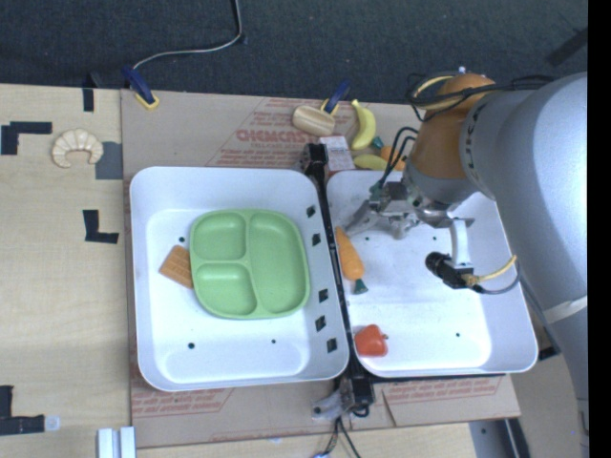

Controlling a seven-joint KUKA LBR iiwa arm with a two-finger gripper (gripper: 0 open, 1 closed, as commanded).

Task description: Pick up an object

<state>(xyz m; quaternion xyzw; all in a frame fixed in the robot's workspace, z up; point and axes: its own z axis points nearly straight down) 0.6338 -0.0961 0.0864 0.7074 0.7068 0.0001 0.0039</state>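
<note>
Far left on the wooden bench [48, 284], a pale croissant [76, 147] lies by itself, well apart from both bins.

The left bin [153, 351] holds a green divided plate [250, 262] with three compartments, lying flat near the bin's middle. An orange-brown cracker [176, 266] sits at the plate's left edge, partly tucked under it.

Behind the bins, on the cardboard sheet [248, 141], a bread roll [312, 119] lies beside a yellow banana [364, 126]. A small printed box [336, 152] sits just near of them, at the divide between the two bins. A blue clamp [139, 85] grips the cardboard's far left corner.

The right bin [477, 351] holds a carrot [349, 255] against its left wall, lying along that wall. A small red pepper [370, 341] rests near the bin's near left corner, well apart from the carrot.

The gripper [368, 219] is low in the far part of the right bin, its metal fingers [361, 222] pointing left towards the carrot. Whether the fingers are spread or closed cannot be told from here. Nothing is seen between them. The carrot lies just near and left of the fingertips; contact cannot be confirmed.

The grey arm [544, 189] comes in from the right, with its orange band [441, 146] above the wrist.
</note>
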